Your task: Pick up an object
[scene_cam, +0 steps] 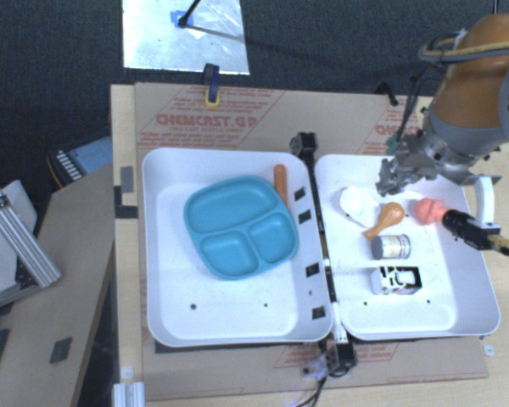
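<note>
- Camera view looks down on a bench covered with printed cardboard sheet (229, 119), bearing two shallow white bins side by side.
- Left bin (237, 312), in the middle of the frame, holds a blue divided plate (237, 227). A slim orange stick-shaped thing (280, 181) lies touching the plate's upper right edge.
- Right bin (458, 308) carries all the small pieces, gathered in its upper and middle part.
- Grey arm (479, 66) reaches in from the upper right of the frame, its orange band on top.
- The gripper (397, 181) hangs over the upper part of the right bin. Whether it is spread or pressed together cannot be told from this slant, and nothing shows as held.
- A flat white piece (353, 202) lies just below and left of the gripper.
- A black-and-white packet (399, 279) sits lowest in the group.
- A tan drumstick-shaped toy (387, 219) lies tilted, its thick end up and nearest the gripper.
- A pink lump (427, 210) is just right of the toy.
- A small jar (392, 247) lies on its side under the toy.
- Step in hand, as I judge it: the approach, with the gripper poised above a target and no grasp made.
- Next move likely calls for a straight descent onto the white piece or the toy's thick end, then closing. The pieces crowd together, so a neighbour may get nudged.
</note>
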You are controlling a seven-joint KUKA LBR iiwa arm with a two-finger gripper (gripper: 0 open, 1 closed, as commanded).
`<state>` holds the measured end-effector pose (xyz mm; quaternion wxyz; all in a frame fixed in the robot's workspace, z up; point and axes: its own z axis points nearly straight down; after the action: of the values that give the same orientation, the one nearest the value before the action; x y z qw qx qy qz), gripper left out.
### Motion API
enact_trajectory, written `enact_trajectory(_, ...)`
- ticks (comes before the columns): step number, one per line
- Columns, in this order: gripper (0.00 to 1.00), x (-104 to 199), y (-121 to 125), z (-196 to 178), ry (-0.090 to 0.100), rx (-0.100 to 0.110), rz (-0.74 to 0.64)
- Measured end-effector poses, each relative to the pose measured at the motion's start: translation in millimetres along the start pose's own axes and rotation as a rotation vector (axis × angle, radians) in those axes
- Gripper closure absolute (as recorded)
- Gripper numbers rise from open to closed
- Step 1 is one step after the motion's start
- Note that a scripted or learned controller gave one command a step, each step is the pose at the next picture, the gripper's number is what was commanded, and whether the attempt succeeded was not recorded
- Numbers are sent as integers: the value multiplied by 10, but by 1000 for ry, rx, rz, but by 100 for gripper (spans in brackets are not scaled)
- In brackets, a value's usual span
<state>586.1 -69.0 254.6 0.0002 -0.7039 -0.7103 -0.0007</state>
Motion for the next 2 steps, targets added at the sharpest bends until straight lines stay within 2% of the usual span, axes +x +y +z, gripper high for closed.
enact_trajectory(1,100,524,-263,103,1,2,0)
enact_trajectory(2,100,1137,-368,185,1,1,-2)
